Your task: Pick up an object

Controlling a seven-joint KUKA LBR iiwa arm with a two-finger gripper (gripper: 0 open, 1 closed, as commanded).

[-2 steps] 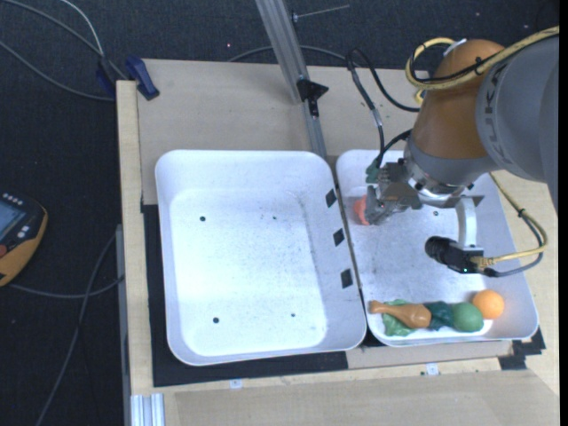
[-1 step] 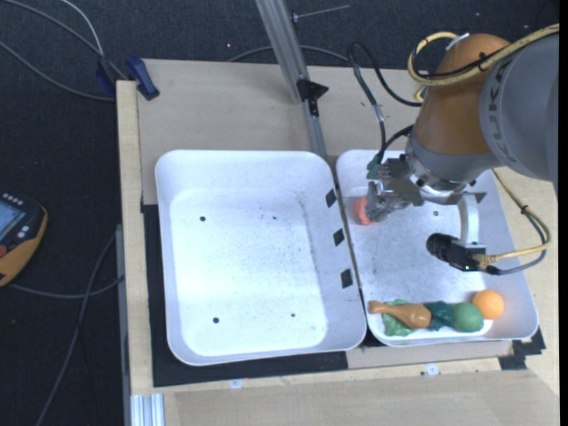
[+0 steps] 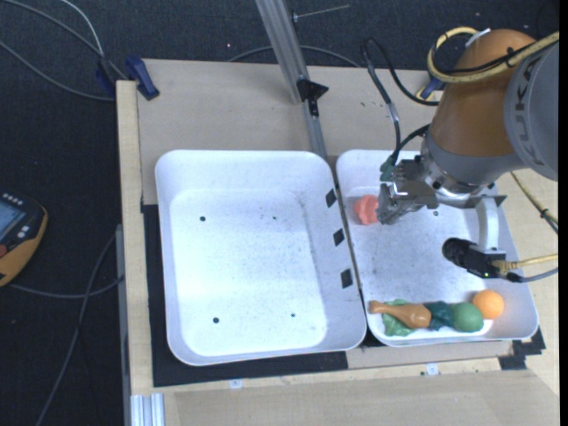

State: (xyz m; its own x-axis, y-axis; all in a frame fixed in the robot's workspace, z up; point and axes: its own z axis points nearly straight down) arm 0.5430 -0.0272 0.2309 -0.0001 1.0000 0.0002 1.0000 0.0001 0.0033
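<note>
**Jaws low in the right bin, beside a pink object**

The arm (image 3: 484, 105) reaches in over the right bin (image 3: 524, 318), its orange band above the wrist. The jaws (image 3: 390, 207) hang low near the bin's far left corner, close to the wall that meets the left bin (image 3: 177, 238). A small pink object (image 3: 366, 209) lies on the bin floor just beside the jaws, on their left; whether it touches them cannot be told. How far the jaws stand open cannot be told either, since the dark fingers blur together from above, and nothing can be seen held between them.

Along the right bin's near edge lie three more things in a row: a brown drumstick-shaped toy (image 3: 399, 309) on a green leafy piece, a green ball (image 3: 465, 317) next to it, and an orange ball (image 3: 488, 303) nearest the right corner. A black part on a cable (image 3: 468, 255) hangs over the right side of the bin.

On the table (image 3: 222, 114), a metal rail (image 3: 284, 34) runs in from the far edge toward the gap between the bins.
</note>
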